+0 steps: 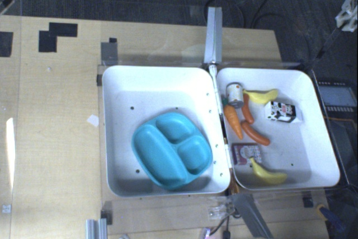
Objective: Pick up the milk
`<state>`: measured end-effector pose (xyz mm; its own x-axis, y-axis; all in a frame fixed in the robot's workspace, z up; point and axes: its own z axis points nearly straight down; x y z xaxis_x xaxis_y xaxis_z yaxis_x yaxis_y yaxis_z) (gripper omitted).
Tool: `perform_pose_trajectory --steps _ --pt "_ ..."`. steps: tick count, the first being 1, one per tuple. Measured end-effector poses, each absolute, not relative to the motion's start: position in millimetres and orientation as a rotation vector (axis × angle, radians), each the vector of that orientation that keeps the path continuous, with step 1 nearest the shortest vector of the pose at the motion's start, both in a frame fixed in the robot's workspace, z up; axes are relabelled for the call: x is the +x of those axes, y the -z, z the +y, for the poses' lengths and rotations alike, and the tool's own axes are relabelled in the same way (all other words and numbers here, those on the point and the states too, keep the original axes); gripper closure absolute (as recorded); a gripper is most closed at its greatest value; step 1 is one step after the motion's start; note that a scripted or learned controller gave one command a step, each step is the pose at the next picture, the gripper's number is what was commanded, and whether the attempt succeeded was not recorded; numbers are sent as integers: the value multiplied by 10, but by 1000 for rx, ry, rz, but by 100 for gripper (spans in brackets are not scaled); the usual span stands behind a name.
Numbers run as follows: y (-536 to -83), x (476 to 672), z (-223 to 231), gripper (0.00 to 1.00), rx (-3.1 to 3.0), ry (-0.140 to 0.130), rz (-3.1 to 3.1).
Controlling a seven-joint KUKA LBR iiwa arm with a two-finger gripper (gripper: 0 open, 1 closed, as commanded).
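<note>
The milk [279, 111] is a small white carton with black cow patches. It lies on its side in the upper right part of the right bin [313, 137]. A yellow banana [262, 96] lies just to its upper left, close to the carton. The bin floor on the carton's right and below it is bare.
The right bin also holds a small can [234, 93], two carrots [233, 121], an orange sausage [255, 134], a dark packet [246, 153] and a second banana [267, 172]. A blue divided plate [172, 149] lies in the left bin [117, 120]. A metal post [214, 36] stands behind the bins.
</note>
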<state>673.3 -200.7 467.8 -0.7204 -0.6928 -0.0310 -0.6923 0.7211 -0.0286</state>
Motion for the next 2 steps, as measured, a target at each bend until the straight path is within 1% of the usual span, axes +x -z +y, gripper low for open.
perform_pose_trajectory --steps 2 --pt "-4971 6757 -1981 100 -1145 37 2854"
